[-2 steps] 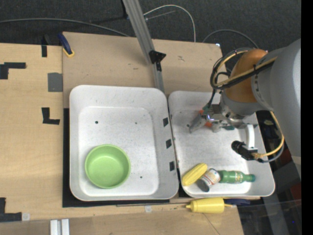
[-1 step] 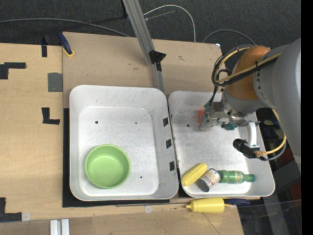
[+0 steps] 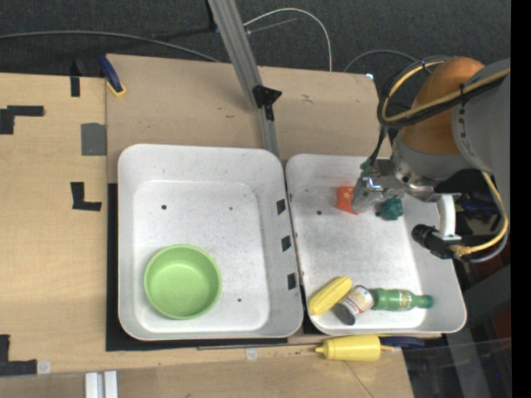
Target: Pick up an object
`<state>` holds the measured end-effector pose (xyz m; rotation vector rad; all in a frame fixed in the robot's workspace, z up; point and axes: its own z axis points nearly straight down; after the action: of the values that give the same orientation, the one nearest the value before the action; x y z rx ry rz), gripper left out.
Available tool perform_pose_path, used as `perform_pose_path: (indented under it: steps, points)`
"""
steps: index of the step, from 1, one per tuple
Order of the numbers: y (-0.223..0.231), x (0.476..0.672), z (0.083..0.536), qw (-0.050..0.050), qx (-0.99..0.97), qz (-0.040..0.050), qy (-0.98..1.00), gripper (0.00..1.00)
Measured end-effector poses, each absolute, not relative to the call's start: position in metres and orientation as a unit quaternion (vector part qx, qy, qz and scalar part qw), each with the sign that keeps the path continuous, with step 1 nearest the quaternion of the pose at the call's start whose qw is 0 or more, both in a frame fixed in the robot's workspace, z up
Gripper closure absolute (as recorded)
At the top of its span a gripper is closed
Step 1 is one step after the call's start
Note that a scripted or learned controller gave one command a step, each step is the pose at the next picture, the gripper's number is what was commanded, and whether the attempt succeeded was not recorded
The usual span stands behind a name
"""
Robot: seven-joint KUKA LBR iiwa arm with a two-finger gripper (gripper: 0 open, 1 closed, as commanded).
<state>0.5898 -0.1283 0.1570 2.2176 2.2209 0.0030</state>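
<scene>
My gripper (image 3: 366, 196) is down in the upper part of the right bin (image 3: 365, 247), under the grey arm with its orange band. A small orange-red object (image 3: 345, 197) lies right against the gripper's left side. A dark teal object (image 3: 388, 210) sits at its lower right. I see nothing clearly held. At the front of the same bin lie a yellow corn-shaped piece (image 3: 329, 295), a small can (image 3: 358, 303) and a green bottle (image 3: 401, 300), side by side.
The left bin (image 3: 199, 181) holds a green bowl (image 3: 182, 282) in its front left corner. A yellow bottle (image 3: 353, 348) lies on the bench just outside the right bin's front rim. A grey pole (image 3: 241, 48) slants over the back of the bench.
</scene>
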Motion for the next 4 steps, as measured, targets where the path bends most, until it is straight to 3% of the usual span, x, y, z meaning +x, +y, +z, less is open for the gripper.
perform_pose_path:
  steps: [3,4]
  points:
    - [-0.113,0.587,0.286,0.001,0.706,0.0006,0.708,1.00]
    - [-0.055,0.570,0.281,-0.001,0.705,-0.0002,0.709,1.00]
